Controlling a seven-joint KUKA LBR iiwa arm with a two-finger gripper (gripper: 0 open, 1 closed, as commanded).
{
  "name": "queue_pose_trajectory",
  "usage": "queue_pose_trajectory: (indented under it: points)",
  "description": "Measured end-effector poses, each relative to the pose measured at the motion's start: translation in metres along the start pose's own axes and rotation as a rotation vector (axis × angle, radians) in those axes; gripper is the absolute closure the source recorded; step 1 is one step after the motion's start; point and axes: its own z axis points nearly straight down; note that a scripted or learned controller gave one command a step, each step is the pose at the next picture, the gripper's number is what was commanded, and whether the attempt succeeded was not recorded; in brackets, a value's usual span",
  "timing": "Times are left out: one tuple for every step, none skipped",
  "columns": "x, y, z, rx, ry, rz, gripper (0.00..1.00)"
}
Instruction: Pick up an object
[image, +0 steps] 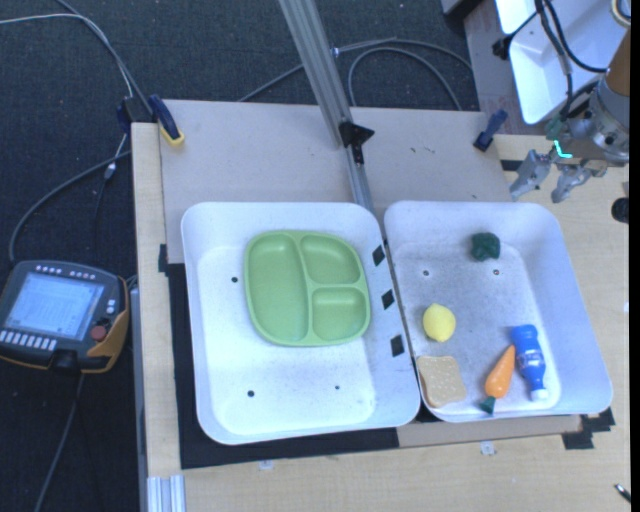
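Gripper (551, 178): hanging over the bench just past the far right corner of the right bin (575, 265); fingers spread apart, pointing down, clamping nothing; green light glowing on the body above them.

Green lump (486, 246): lying nearest the gripper, just below and to its left, inside the bin's far end; looking soft and crumpled, likely light and squashy; probably giving under the fingers, so closing across its middle seeming safest.

Lemon (439, 322): sitting farther below and left of the gripper, mid-bin, apart from everything else; smooth and rounded, judged light and firm; likely rolling or squirting out unless pinched across its widest part.

Bread slice (441, 380): lying flat at the near corner, farthest from the gripper on its left; thin, low, probably stiff foam or plastic; hard to get fingers under, edges being the only hold.

Carrot (500, 371): lying tilted, well below the gripper, just beside the bottle; tapered and slick-looking; gripping across the thick orange part seeming best.

Blue bottle (528, 362): lying on its side straight below the gripper at the near end, close against the carrot; rigid, possibly rolling; crowding making a clean pinch harder.

Green plate (307, 287): resting in the left bin (215, 330), well off to the gripper's left; divided, wide, flat; poor candidate for two fingers.

Best bet: judging the green lump or lemon easiest, each standing alone.
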Motion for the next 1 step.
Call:
queue_pose_trajectory:
  points:
    - [0.0001, 0.0007, -0.0019, -0.003, -0.001, -0.001, 0.0]
